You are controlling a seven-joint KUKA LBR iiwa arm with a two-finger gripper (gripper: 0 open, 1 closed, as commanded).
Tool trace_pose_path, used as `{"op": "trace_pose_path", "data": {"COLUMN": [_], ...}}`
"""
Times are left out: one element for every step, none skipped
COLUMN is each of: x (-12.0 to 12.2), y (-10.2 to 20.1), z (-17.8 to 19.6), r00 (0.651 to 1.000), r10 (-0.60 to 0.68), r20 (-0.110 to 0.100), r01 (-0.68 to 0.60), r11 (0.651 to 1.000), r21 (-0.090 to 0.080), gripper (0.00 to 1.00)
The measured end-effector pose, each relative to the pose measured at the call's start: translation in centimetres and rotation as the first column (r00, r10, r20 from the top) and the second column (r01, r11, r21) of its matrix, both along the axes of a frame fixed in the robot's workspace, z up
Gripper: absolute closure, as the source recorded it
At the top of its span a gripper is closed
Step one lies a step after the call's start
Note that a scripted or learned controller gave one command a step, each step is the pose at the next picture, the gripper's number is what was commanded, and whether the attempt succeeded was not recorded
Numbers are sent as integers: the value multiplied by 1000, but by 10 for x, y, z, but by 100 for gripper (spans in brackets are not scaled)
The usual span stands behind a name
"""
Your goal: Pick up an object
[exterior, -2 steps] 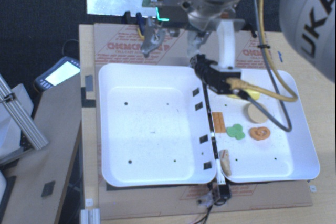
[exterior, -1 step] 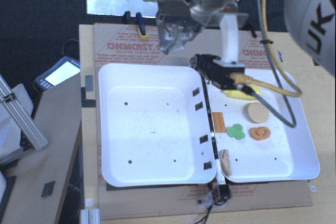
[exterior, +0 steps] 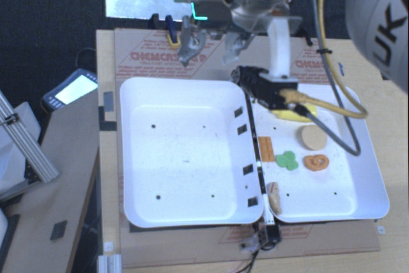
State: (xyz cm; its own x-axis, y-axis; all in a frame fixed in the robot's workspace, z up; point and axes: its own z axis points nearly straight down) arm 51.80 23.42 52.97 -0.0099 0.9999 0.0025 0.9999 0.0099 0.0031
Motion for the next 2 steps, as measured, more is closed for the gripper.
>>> {"op": "trace_pose_path", "data": {"x": [0,0], "y": [0,1], "z": [12,23], "r00": [1000,1000], "r10": [4,10], "r20": [3,4], "r01": [-4,-10], "r11": [1000,1000], "r21": [2,3], "gripper": [100,100]}}
